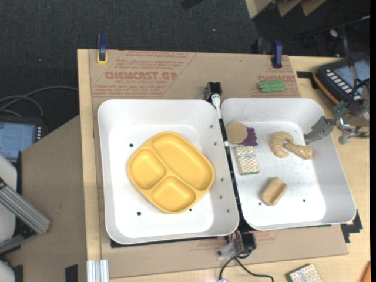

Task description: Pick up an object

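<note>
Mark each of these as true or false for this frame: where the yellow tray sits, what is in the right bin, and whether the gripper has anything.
1. The yellow divided tray lies in the left bin. True.
2. The tray has two compartments. False: three compartments show.
3. The curved tan piece lies in the right bin. True.
4. The gripper holds the tan cylinder. False: the cylinder lies on the bin floor, apart from the gripper, with nothing seen between its fingers.
5. The patterned packet lies in the left bin. False: it lies in the right bin, near the divider.
6. A green object rests on the board behind the right bin. True.
</note>
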Motion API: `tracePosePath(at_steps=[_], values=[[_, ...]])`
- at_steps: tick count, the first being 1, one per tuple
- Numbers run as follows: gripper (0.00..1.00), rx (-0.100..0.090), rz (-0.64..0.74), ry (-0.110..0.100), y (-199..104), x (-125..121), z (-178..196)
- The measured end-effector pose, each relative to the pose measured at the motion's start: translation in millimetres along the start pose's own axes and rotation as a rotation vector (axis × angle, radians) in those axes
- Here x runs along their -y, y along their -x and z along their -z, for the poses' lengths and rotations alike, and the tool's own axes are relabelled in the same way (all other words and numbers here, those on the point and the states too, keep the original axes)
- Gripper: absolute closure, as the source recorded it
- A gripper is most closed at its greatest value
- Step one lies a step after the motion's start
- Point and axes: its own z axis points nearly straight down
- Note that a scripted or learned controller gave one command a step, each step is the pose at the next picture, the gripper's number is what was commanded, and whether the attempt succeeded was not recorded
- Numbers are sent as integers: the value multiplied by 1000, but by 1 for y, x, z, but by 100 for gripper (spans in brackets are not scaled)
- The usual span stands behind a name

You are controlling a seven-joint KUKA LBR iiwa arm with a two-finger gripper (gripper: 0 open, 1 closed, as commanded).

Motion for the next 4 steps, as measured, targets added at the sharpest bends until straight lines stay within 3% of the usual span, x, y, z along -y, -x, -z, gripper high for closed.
tracePosePath(at_steps=[1,2,3,4], values=[[0,-5,4,-12,-23,-78,-164],[100,0,1,2,-20,-80,-143],[0,0,0,1,-20,-80,-144],[0,-1,-2,-6,-1,-67,-182]])
